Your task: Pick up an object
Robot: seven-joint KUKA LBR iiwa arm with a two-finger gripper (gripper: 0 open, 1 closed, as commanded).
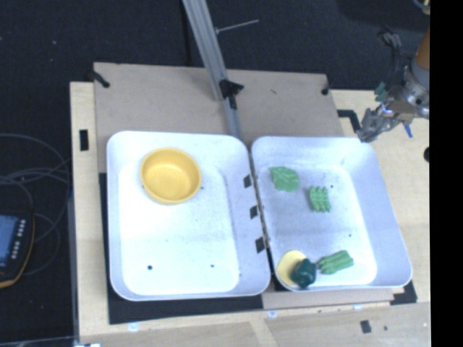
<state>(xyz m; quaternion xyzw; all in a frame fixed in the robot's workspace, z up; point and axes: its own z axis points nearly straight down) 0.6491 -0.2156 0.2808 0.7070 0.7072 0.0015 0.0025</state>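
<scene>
Gripper (372, 125) position: above the bench surface at the far right corner of the right bin (376, 194), just outside the bin rim and apart from every object; whether the pincer is released or clenched cannot be told from this view, and nothing is seen in its grasp. Arm wrist hardware (405, 96) enters from the right edge. Right bin contents: one green block (285, 178) near the far left area of the floor; one smaller ridged green block (320, 199) just to its right and slightly nearer; one elongated green piece (335, 262) lying tilted near the front rim; one small yellow cup (288, 264) at the front left corner, with a dark green object (305, 272) resting against or partly over its right side. Left bin (173, 266) contents: one yellow bowl (171, 175), upright, in the far left portion of the floor. Both bins sit side by side, touching along a central seam, on a tan board (289, 85). A grey metal rail (206, 38) runs from the top of the view down to the seam between the bins. A handheld device with a screen (13, 244) lies off the bench at the left edge.
</scene>
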